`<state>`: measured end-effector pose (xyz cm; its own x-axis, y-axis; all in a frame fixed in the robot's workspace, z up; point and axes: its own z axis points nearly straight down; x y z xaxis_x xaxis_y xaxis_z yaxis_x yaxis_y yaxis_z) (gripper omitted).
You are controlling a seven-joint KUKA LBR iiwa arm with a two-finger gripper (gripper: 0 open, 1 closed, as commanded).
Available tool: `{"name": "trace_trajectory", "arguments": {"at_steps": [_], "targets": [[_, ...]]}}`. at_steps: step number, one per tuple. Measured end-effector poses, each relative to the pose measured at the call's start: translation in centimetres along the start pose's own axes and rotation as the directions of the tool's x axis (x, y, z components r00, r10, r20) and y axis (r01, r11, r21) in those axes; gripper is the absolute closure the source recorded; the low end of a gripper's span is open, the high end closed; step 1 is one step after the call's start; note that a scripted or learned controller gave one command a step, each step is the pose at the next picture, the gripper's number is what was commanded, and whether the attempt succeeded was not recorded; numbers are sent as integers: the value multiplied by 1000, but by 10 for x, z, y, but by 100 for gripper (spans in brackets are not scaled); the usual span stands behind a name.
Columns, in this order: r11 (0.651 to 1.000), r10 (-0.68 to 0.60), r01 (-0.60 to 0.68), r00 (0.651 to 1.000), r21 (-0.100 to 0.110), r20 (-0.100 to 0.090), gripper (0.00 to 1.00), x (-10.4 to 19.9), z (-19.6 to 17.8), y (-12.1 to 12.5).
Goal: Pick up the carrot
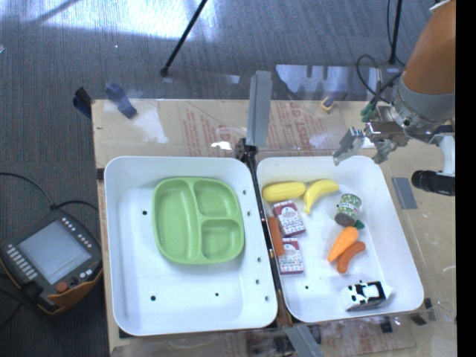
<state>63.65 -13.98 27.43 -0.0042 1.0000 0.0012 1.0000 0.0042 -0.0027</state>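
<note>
Nearest the camera in the right bin (401, 236) stood a small black-and-white cow-patterned carton (367, 294), close to the front corner. Just beyond it lay the carrot (343, 242), orange with a green top, its long axis slanting from lower left to upper right, the leafy end pointing toward the far right. A reddish sausage (351, 256) lay pressed along its near side, parallel to it, and a small can (346, 208) sat just past its green tip. Farther back were a banana (320, 193) and a corn cob (283, 192).

The pincer (366, 145) hung above the far rim of that bin, its two fingers spread apart with nothing between them. The carrot lay nearer the camera than the pincer and slightly to the left. I judged that the coming move called for travel toward the near side and a descent, with the fingers turned to close across the slanted axis, clear of the sausage.
</note>
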Motion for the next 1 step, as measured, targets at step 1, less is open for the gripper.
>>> {"name": "trace_trajectory", "arguments": {"at_steps": [1], "targets": [[1000, -3, 3, 1000, 2, -1, 100, 1, -8, 1]]}}
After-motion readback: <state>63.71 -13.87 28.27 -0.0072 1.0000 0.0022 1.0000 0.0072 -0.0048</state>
